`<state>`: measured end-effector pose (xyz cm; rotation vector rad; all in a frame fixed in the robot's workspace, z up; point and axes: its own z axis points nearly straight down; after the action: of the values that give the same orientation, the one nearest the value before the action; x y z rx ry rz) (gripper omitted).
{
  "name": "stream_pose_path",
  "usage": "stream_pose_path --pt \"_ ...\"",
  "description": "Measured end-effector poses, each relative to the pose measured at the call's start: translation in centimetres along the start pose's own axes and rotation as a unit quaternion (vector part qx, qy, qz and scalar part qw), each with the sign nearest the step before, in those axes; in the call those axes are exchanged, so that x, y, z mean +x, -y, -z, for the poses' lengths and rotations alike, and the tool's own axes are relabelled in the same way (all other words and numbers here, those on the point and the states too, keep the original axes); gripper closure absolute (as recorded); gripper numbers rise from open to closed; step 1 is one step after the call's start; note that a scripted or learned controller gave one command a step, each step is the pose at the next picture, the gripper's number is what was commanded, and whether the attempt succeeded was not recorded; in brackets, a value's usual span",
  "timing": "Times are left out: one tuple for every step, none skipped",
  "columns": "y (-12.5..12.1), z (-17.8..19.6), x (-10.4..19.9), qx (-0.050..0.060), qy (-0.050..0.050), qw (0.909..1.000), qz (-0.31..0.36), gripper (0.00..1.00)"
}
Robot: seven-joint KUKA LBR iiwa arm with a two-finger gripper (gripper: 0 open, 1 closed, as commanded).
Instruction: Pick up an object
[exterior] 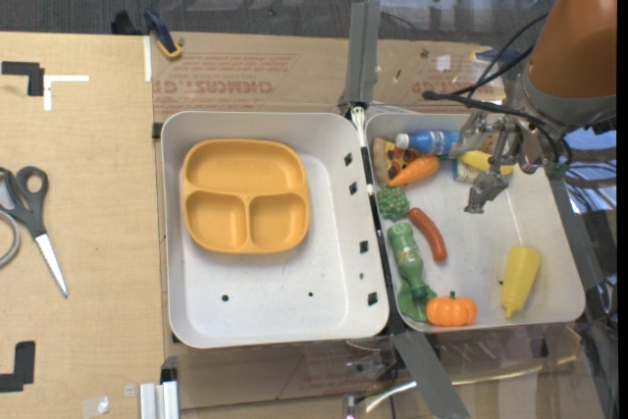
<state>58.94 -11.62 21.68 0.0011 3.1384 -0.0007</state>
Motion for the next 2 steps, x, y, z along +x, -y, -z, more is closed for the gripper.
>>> stream_pose_path --pt "-2.3 -12.4 0.5 0.000 0.001 0.9992 0.039 0.00" --pt "-2.0 -12.5 4.1 0.000 -0.001 0.9969 -0.079 0.00"
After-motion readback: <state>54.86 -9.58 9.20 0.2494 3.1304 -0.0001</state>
